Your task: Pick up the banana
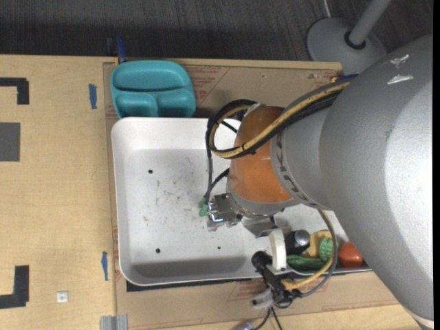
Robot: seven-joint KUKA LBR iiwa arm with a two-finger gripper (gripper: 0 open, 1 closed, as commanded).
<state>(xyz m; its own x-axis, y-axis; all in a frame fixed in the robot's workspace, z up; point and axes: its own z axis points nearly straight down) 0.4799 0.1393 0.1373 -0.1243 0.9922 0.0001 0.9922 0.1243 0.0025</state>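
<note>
Camera view: I am looking down on the arm (pixel 323 150), which covers most of the right bin from three o'clock.
Progress: I judge the pick not done; I see no banana lifted clear of the bins.
Banana: a yellow curved piece (pixel 324 245) at five o'clock beside a green item (pixel 304 260) and a red one (pixel 350 254) is probably it, lying low in the right bin.
Gripper: its end is hidden under the wrist, so I cannot tell its state.
Left to do: reach the banana, close on it, lift.
Surface: the left bin (pixel 137 205) is white and scuffed, on a tan bench (pixel 55 184); a teal tray (pixel 152 89) sits at twelve o'clock.
Room: dark carpet (pixel 172 12) beyond, with a grey stand base (pixel 333 40) at one o'clock.
</note>
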